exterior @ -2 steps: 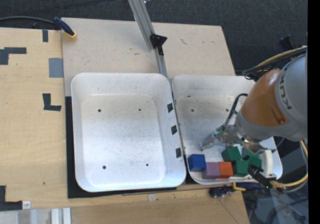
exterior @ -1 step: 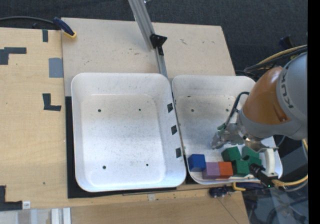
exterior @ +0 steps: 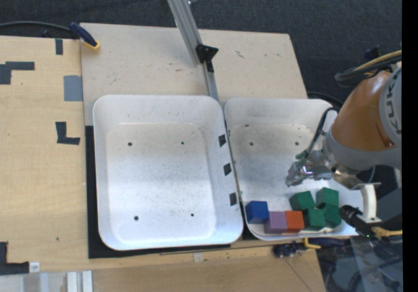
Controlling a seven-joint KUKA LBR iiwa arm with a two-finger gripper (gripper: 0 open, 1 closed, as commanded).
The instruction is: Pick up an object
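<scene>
Several small blocks lie along the front edge of the right bin point(exterior: 274, 121): a blue block point(exterior: 257, 211), a purple block point(exterior: 277, 221), an orange block point(exterior: 294, 220) and a cluster of green blocks point(exterior: 317, 208). My gripper point(exterior: 301, 173) hangs over the right bin's right half, just behind and left of the green blocks. I see nothing held between its fingers, and their spread is too small and blurred to read.
The left bin point(exterior: 160, 170) sits beside the right one, sharing a middle rim. A grey metal pole point(exterior: 183, 13) slants down from the top toward the bins' junction. The arm's orange band point(exterior: 366, 114) overhangs the right bin's right rim.
</scene>
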